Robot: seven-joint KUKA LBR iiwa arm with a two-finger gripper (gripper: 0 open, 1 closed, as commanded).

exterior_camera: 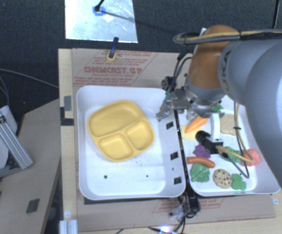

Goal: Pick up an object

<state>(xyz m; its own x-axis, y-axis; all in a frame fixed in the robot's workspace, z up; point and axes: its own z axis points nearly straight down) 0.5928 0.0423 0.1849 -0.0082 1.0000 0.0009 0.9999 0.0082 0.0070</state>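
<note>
Above the bench, my claw (177, 106) hangs over the upper end of the divide between two white bins, just right of centre frame; whether it is apart or together I cannot tell, and nothing shows clamped in it. The toy food lies in the right bin (228, 192): an orange carrot (195, 125) just below and right of my claw, a red sausage (200, 161) lower down, and a speckled cookie (222, 178) near the bottom rim beside a green leaf (199, 172). In the left bin (126, 179) sits a yellow divided plate (120, 129).
</note>
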